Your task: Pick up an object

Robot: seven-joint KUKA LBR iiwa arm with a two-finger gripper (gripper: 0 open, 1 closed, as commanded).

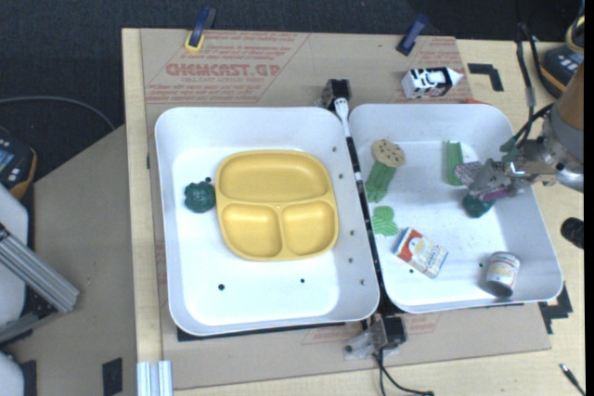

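We find the gripper [482, 187] low in the right bin [534, 227], reaching in from the right edge. Directly beneath its tip lies a small dark green object [477, 207] with a purple piece [497, 194] beside it; both sit against the metal fingers, but we cannot tell whether either is between them, nor whether the jaws stand apart or together.

Other items in the right bin:
- a green bar [452, 161], upright, just left of the gripper;
- a green stalk with a tan speckled head [382, 166], near the bin's left wall;
- a small green leafy piece [383, 221] below it;
- a red, white and blue carton [419, 252], lying flat;
- a small tin [501, 273] on its side in the near right corner.

In the left bin [176, 199] we note a yellow divided tray [277, 203] and a dark green lump [199, 196] touching its left rim.
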